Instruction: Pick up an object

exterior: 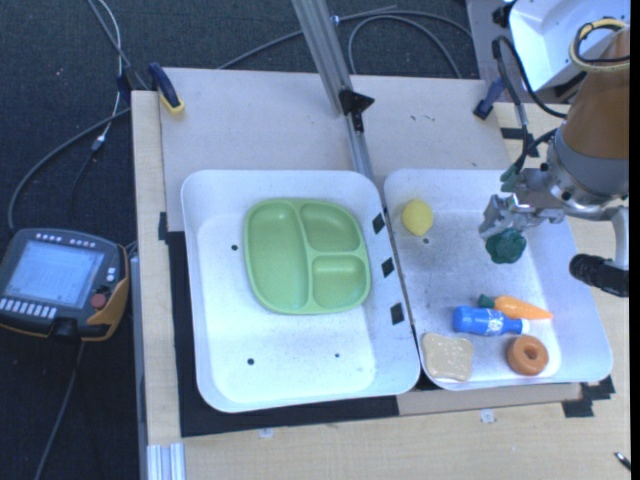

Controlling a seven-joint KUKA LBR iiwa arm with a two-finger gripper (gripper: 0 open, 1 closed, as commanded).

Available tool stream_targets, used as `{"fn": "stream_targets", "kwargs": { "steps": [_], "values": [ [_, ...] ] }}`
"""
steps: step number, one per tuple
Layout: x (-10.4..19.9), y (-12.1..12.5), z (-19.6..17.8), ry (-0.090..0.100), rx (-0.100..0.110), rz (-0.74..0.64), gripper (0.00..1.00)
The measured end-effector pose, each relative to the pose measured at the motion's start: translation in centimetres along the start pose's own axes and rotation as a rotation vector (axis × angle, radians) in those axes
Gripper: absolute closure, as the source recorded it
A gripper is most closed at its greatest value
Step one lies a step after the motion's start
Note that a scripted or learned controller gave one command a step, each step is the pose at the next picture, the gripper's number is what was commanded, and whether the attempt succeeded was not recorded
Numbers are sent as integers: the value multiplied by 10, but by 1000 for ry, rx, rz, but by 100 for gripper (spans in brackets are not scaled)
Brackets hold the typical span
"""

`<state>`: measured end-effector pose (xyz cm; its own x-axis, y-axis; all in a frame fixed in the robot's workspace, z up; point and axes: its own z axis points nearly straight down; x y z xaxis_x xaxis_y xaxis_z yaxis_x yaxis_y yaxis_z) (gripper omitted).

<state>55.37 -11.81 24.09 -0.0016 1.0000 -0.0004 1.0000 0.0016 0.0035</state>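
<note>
reaching in from the right, gripper [503, 230] over green toy [506, 247]

No text, label, brand, number or sign can be read. The lit screen of the grey and orange handheld control pendant [62, 283], lying on the dark floor, is a pale blur. The small blue bottle [483, 320] shows white patches too small to read.

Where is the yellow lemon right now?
The yellow lemon lies in the right bin, at its upper left near the divider between the bins, left of the end effector and the dark green object.
</note>
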Motion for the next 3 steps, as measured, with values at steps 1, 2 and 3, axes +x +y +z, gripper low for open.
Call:
{"fn": "stream_targets", "kwargs": {
  "steps": [1, 2, 3],
  "values": [
    [49, 16, -7, 1, 1, -4, 100],
    [96, 46, 0, 0, 1, -4, 100],
    [155, 69, 0, 3, 1, -6, 100]
  ]
}}
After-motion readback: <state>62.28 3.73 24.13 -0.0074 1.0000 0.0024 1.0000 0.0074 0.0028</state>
